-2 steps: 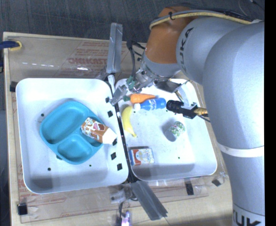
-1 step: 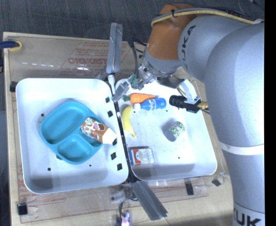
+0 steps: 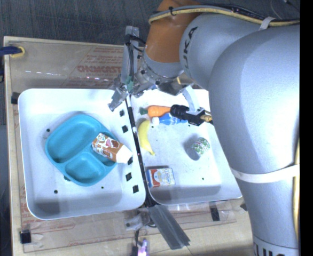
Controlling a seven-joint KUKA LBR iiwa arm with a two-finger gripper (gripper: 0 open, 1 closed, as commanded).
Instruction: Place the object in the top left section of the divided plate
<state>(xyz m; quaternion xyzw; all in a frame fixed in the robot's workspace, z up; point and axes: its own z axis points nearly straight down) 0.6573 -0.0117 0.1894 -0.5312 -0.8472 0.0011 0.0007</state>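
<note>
A blue divided plate (image 3: pixel 68 138) lies in the left bin (image 3: pixel 39 196). A small brown and white carton (image 3: pixel 110 147) rests tilted on the plate's right side, across the rim and the ridge between sections. My gripper (image 3: pixel 120 96) hangs over the wall between the two bins, above and to the right of the carton and well apart from it. Its fingers are open with nothing between them.
The right bin (image 3: pixel 210 188) holds a banana (image 3: pixel 145 136) by the dividing wall, an orange carrot (image 3: pixel 158 111) beside a blue item (image 3: pixel 171 120), a green and white ball (image 3: pixel 198 146) and a red and white box (image 3: pixel 160 176). The arm's bulk covers that bin's right side.
</note>
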